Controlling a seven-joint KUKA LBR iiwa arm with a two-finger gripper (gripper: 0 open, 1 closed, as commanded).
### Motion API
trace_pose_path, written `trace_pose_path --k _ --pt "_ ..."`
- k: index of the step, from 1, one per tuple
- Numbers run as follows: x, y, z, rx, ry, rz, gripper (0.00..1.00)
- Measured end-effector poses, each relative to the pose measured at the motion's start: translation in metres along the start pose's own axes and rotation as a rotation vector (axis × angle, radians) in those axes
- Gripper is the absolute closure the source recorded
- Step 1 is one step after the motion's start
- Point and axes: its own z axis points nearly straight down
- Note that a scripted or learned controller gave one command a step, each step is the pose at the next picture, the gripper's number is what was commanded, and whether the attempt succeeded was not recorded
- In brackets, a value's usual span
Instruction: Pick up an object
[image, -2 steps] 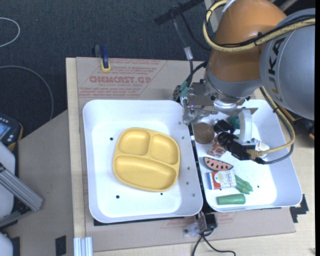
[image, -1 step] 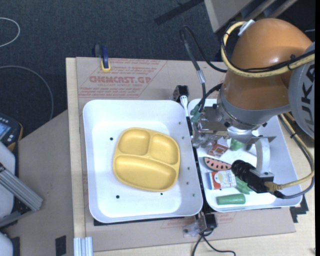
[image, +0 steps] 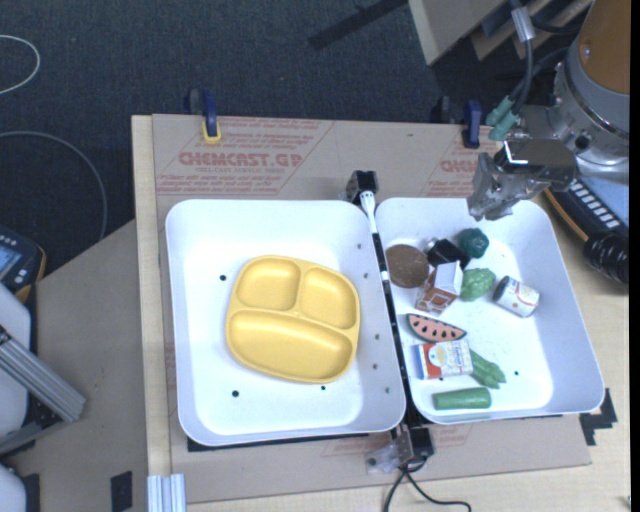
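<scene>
Several small toys crowd the right bin (image: 560, 300); from the camera view I see my gripper (image: 492, 205) hovering over its far edge. I cannot tell its state. Nearest below it, toward the camera, lies the dark green ball (image: 471, 241), round, no long axis. Neighbours press close on its left. The left bin (image: 190, 300) holds a yellow tray (image: 292, 318).
</scene>
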Motion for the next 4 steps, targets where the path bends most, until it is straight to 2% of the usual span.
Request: trace_pose_path --k 1,2,4 --pt "0.041 -0.008 0.194 0.039 -0.004 -0.003 1.00" --pt "0.112 -0.004 0.124 0.013 0.003 -0.011 1.00" --pt "0.109 -0.003 0.107 0.015 -0.001 -0.007 1.00"
